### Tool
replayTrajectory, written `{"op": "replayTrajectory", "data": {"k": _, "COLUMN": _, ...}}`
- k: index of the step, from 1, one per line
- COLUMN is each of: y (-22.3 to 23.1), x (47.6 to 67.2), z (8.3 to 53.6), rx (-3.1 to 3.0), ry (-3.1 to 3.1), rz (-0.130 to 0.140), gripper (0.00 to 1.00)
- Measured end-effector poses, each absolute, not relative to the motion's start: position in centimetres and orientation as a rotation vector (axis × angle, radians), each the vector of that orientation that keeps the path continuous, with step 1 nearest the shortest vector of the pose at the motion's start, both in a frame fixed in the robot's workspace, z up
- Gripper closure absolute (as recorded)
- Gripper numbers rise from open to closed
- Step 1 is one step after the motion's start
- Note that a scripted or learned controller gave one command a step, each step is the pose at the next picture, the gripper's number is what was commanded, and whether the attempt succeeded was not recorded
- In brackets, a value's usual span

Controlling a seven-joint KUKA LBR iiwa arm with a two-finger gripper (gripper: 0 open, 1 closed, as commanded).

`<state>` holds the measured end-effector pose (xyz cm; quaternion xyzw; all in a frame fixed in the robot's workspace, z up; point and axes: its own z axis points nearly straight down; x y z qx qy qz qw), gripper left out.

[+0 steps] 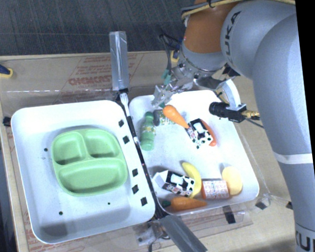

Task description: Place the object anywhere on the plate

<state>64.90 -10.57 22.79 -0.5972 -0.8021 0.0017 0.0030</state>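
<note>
One fixed camera looks down on me at a slant from above the bench, far enough back to take in both shallow white plastic bins (41,220). My grey arm with its orange band (262,54) enters from the right edge.

Green plate (88,161): smooth matt plastic, by the look. White bins (38,215): glossy plastic, smooth. Bench (56,77): pale wood under clear film. Arm (273,53): satin grey shell, glossy orange band.

Grey arm (271,81), orange band (206,29)
</note>
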Motion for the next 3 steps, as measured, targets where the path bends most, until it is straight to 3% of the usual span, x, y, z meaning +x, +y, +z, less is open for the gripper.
{"op": "replayTrajectory", "data": {"k": 1, "y": -3.5, "x": 64.9, "z": 20.8, "rx": -1.803, "ry": -2.569, "rz": 0.004, "gripper": 1.00}}
{"op": "replayTrajectory", "data": {"k": 2, "y": 4.6, "x": 58.6, "z": 20.8, "rx": -1.662, "ry": -2.662, "rz": 0.005, "gripper": 1.00}}
{"op": "replayTrajectory", "data": {"k": 3, "y": 4.5, "x": 58.6, "z": 20.8, "rx": -1.664, "ry": -2.661, "rz": 0.005, "gripper": 0.00}}
